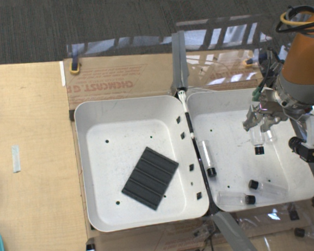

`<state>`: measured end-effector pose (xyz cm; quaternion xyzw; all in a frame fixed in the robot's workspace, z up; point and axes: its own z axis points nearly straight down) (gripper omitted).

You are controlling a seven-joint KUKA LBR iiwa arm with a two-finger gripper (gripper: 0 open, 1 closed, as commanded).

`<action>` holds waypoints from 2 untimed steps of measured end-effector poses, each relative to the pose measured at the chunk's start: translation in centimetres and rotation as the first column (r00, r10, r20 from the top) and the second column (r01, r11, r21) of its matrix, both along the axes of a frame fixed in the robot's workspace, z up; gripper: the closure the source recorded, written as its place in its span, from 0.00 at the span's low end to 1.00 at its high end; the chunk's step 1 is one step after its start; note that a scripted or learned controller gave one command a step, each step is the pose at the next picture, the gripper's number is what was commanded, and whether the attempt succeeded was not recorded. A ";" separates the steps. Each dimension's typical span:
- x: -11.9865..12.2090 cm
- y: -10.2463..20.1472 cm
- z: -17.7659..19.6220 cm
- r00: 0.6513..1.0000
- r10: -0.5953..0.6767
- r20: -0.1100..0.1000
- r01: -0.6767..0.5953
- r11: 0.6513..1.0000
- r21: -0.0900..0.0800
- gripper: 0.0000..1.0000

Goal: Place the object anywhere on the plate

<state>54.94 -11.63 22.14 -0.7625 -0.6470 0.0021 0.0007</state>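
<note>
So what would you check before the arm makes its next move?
1. Plate in place: ok. The dark ribbed plate lies flat in the left bin.
2. Plate top free: ok, nothing lies on it.
3. Gripper above the plate: not ok. The gripper hangs over the right bin.
4. Object held in the gripper: cannot tell.
5. Other items away from the plate: ok. The white tube and small black pieces lie in the right bin.

Two white bins [88,155] sit side by side on the bench [25,123].
</note>
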 end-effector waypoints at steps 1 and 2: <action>10.1 6.4 -3.1 0.980 0.201 0.002 -0.201 0.980 0.000 1.00; 1.0 15.7 -3.1 0.905 0.426 0.001 -0.426 0.905 0.002 1.00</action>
